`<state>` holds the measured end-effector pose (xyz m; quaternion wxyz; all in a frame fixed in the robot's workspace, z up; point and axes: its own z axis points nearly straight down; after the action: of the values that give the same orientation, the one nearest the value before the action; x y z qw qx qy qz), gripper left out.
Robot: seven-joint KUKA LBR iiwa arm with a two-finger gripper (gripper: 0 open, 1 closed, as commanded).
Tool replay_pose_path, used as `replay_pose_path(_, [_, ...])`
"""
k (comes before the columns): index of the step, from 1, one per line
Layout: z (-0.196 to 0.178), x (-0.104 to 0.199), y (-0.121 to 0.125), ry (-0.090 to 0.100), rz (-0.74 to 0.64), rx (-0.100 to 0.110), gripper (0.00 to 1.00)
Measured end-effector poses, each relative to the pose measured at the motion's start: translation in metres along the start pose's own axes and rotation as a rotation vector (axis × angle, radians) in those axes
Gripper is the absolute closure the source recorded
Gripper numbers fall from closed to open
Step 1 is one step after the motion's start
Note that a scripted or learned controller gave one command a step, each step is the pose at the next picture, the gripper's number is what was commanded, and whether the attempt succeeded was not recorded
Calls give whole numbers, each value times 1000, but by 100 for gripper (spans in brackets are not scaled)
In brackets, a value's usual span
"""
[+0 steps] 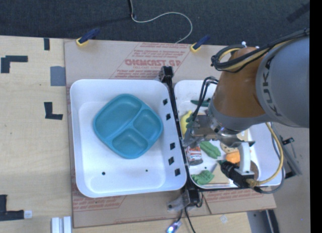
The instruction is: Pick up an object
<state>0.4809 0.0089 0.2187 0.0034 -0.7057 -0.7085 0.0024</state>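
Much of the right bin (271, 179) is hidden under the arm (261, 91), whose grey shell and orange band cover the bin's far and middle parts, so only scraps of its load can be read. The gripper (193, 135) reaches down at the bin's left side, close to the black divider (173, 126); it is a dark, blurred tangle of metal and cable, and I cannot tell how it stands or whether it grips anything. Just beside it lie small objects: a yellow piece (187, 120) on the far side, a red-and-white packet (194, 155) on the near side, a leafy green piece (210, 150), an orange lump (232, 155) and another green piece (203, 177) at the near edge. Their exact shapes are hard to make out. The left bin (83, 126), smooth white plastic with rounded corners, holds a teal sectioned plate (128, 125) with three compartments, lying flat and turned at an angle. Both bins rest on brown cardboard (146, 61).
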Motion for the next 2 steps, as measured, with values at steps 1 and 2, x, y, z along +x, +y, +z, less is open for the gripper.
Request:
replay_pose_path(1, [36, 52, 54, -1, -2, -7, 100])
replay_pose_path(2, [-94, 87, 90, 2, -3, -23, 100])
